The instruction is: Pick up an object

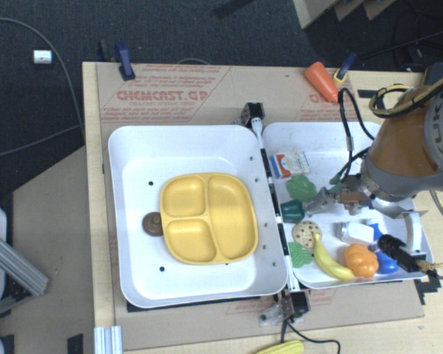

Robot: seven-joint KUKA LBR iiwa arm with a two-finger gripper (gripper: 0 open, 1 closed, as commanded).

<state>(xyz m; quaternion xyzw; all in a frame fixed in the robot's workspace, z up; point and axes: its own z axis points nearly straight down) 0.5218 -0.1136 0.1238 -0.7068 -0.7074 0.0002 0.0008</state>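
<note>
My gripper [326,198] hangs low over the middle of the right bin [321,135], on the grey arm with its orange band [399,150]. Just left of it lie a green leafy piece [302,188] and a dark green block [292,212]. Below it are a speckled cookie [306,234], a banana [329,262], an orange [360,260] and a small green piece [300,254]. A white piece [356,232] and a blue piece [387,262] lie under the arm, partly hidden. A red, white and blue packet [289,164] sits at the bin's back.
The left bin [125,161] holds a yellow divided plate [207,218] with a brown round piece [153,223] at its left side. An orange object [322,81] and a blue clamp [123,61] rest on the bench behind the bins. Cables [345,124] trail beside the arm.
</note>
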